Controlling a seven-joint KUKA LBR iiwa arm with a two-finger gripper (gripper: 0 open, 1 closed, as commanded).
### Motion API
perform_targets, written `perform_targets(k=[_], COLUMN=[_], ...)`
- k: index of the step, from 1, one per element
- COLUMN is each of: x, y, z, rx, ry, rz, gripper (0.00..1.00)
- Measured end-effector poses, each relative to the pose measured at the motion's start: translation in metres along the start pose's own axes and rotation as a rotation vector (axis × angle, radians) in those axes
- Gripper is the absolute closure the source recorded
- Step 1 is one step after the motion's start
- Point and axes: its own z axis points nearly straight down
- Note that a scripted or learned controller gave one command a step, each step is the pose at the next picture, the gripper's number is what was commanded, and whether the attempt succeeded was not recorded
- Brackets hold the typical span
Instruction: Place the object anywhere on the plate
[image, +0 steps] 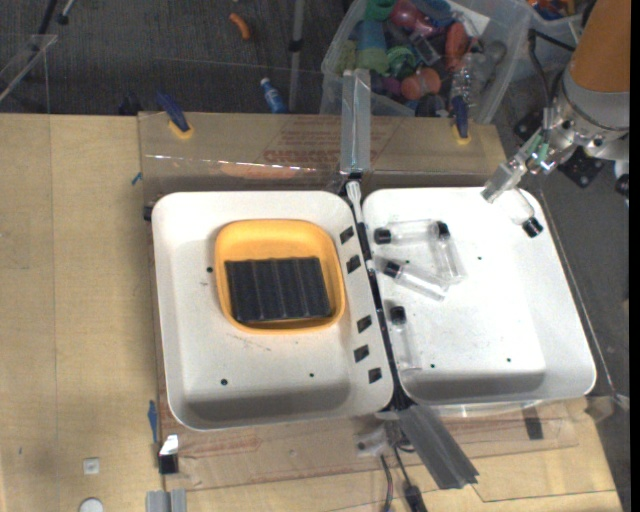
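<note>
A yellow-orange plate (277, 240) with rounded corners sits in the left bin (190, 370). A dark ribbed rectangular object (278, 289) lies flat on the plate, covering its near half. My gripper (512, 177) hangs over the far right corner of the right bin (520, 340), well away from the plate, with nothing visibly held.
Clear plastic pieces with black caps (420, 260) lie in the far left part of the right bin. A small black item (532, 227) sits near that bin's far right rim. A divider with black tabs (362, 300) separates the bins. A box of colourful toys (420, 45) stands behind the bench.
</note>
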Motion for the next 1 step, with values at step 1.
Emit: perform_targets(k=[1], x=[-0.0074], y=[-0.0051], z=[0.0073], rx=[0.003], ry=[0.002], rz=[-0.019], gripper=[1.0])
